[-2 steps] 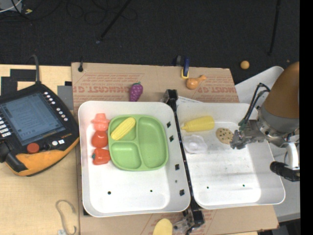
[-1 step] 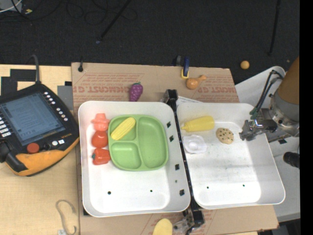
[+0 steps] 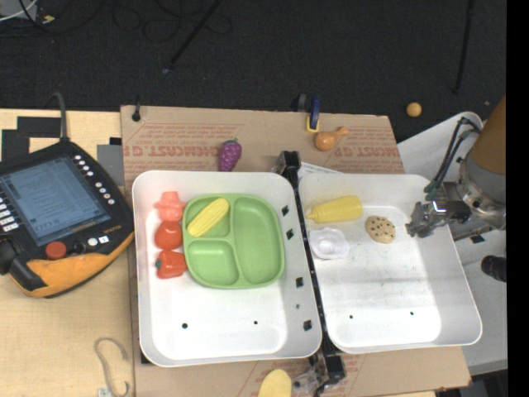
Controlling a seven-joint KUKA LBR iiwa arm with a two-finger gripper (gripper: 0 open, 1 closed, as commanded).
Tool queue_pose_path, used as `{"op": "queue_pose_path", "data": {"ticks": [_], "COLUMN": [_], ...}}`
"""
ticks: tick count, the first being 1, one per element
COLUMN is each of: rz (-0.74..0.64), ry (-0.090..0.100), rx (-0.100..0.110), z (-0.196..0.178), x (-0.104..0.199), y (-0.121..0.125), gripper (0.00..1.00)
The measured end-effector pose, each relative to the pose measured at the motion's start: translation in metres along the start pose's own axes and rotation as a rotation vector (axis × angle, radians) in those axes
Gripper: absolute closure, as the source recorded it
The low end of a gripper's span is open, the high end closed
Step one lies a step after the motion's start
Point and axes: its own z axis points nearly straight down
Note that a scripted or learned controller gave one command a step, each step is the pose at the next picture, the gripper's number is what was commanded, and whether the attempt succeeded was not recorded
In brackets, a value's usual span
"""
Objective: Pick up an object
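Observation:
My gripper (image 3: 425, 217) hangs over the right edge of the right bin (image 3: 397, 304), at the end of the grey arm coming in from the right. A brown speckled cookie (image 3: 381, 228) lies in that bin just left of the gripper, apart from it. Further left are a yellow elongated toy (image 3: 335, 210) and a small white object (image 3: 328, 243). The left bin (image 3: 215, 329) holds a green divided plate (image 3: 248, 251) with a corn cob (image 3: 207, 216) on it. Beside the plate lie a pink toy (image 3: 169, 207) and two red toys (image 3: 169, 250).
Behind the bins on the cardboard lie purple grapes (image 3: 230, 154), an orange toy (image 3: 329, 138) and a blue clamp (image 3: 313, 114). A teach pendant (image 3: 58, 213) rests on the bench at left. A yellow object (image 3: 275, 383) sits below the bins, an orange ball (image 3: 413, 109) far back.

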Motion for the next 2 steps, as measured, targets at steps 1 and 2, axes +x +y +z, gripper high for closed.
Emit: {"op": "queue_pose_path", "data": {"ticks": [1, 2], "rz": [-0.004, -0.004], "ry": [0.001, 0.002], "rx": [0.000, 0.002], "z": [-0.004, -0.004], "x": [0.044, 0.092], "y": [0.009, 0.016], "gripper": [1.00, 1.00]}}
